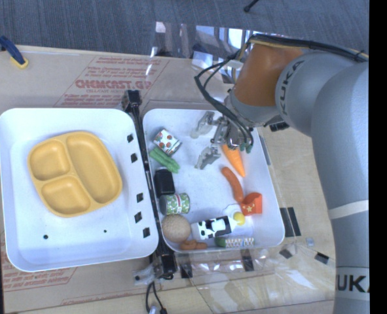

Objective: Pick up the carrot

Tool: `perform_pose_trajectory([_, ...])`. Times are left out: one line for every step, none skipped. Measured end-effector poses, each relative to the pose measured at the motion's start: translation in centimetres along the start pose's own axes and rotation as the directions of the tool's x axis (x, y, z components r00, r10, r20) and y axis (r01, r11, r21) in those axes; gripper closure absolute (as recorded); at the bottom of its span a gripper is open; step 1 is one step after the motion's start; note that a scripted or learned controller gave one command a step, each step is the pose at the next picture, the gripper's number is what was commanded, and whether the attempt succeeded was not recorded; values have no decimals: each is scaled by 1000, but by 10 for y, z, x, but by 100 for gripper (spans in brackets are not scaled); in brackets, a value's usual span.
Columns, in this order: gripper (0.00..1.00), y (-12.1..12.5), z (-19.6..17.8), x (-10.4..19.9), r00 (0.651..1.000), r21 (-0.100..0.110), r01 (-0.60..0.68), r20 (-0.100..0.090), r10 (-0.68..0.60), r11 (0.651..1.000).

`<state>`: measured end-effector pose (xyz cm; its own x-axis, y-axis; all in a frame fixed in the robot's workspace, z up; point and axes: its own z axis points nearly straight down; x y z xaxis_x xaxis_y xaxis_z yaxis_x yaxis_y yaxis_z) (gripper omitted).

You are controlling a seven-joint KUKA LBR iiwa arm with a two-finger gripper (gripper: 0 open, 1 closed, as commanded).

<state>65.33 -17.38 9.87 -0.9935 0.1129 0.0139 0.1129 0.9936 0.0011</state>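
One carrot, not yet gripped.
Two-finger metal gripper [205, 140], fingers apart, hovers in the right white bin [266, 175] just left of the tapered orange carrot [234, 159] (green top near the wrist); shift right to straddle it before closing.

Grey arm [324, 116], orange band [266, 74]
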Motion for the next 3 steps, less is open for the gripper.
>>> perform_pose_trajectory([100,3,-21,-6,1000,2,9,20,-9,1000])
perform_pose_trajectory([100,-38,-97,12,977,0,-214,23,213,977])
perform_pose_trajectory([100,-44,-96,68,997,2,70,14,-70,998])
